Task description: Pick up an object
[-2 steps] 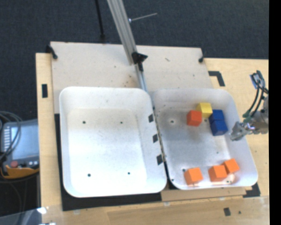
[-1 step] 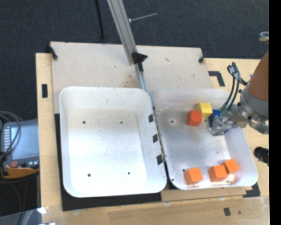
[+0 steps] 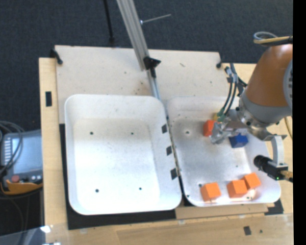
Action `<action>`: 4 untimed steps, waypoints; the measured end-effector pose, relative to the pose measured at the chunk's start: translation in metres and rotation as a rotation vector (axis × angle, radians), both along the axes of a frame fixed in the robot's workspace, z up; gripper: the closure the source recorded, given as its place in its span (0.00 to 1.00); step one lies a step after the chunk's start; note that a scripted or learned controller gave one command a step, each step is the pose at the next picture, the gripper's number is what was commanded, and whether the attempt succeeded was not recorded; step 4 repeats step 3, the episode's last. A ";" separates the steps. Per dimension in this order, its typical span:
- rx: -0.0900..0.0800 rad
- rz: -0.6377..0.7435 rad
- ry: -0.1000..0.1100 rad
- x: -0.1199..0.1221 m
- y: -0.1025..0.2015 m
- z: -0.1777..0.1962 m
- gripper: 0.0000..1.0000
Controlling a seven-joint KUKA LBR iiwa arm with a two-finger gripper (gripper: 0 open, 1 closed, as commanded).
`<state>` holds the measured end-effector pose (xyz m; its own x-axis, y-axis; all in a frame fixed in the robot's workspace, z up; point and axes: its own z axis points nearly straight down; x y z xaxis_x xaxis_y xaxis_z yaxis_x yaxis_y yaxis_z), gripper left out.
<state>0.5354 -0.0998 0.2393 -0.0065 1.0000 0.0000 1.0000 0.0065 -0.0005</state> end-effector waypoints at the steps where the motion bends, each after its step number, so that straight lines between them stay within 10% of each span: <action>1: 0.002 0.002 -0.002 0.009 0.048 0.008 1.00; 3: -0.001 -0.001 -0.002 0.034 0.150 0.002 1.00; 4: -0.001 -0.001 -0.002 0.034 0.150 0.002 1.00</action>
